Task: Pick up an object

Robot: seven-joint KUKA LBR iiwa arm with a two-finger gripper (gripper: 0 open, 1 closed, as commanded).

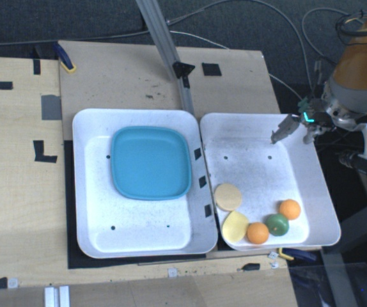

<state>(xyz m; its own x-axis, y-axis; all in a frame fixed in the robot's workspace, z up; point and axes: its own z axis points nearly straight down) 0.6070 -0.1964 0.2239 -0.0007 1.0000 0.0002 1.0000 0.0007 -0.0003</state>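
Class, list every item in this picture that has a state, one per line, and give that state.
Square blue plastic plate: flat in the left white bin.
Pale round disc: lying in the right white bin.
Yellow piece: beside one orange ball.
Green ball: between both orange balls.
Other orange ball: resting.
Two-finger gripper: above the right bin, holding nothing.

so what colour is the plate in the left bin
Light blue, plain with no pattern; the plate shows clearly in the camera view.

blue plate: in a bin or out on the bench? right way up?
In. The blue plate lies flat inside the left bin, its raised rim showing, so it looks right way up, with bin floor showing around it.
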